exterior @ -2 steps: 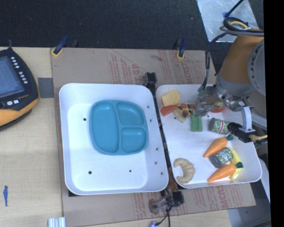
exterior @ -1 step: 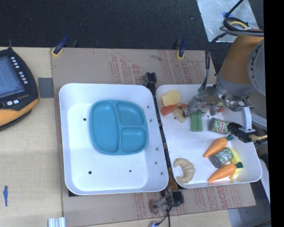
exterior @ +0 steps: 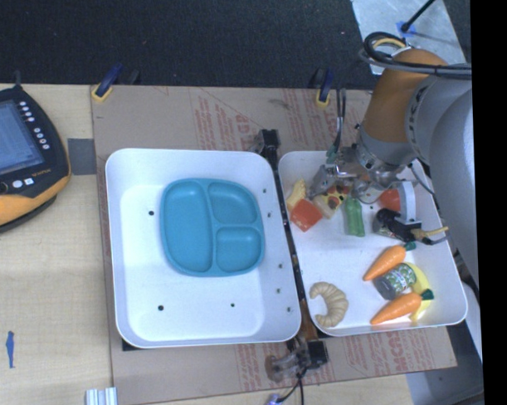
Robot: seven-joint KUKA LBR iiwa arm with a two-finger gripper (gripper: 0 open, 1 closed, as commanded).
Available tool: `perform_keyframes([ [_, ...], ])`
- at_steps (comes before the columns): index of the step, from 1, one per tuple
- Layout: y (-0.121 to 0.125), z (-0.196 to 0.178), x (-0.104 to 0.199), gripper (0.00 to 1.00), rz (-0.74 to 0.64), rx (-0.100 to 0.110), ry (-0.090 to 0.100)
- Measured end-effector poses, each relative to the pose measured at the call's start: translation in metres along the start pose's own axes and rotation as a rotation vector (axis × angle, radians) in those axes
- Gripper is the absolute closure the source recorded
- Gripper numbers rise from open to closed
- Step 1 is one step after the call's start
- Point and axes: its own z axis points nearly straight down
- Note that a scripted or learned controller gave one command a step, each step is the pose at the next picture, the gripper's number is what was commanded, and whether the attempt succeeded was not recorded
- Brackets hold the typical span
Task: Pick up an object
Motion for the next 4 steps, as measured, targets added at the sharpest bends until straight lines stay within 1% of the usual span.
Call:
perform_keyframes([
  [1, 0.0, -0.012, -0.001, 1.0, -0.003, 0.001, 0.0],
  [2, 0.0, -0.012, -0.001, 0.0, -0.003, 0.001, 0.0],
  [3, 0.001, -0.023, -0.001, 1.0, -0.006, 0.0, -0.001],
  [4, 0.001, -0.022, -0.001, 0.0, -0.006, 0.0, -0.001],
])
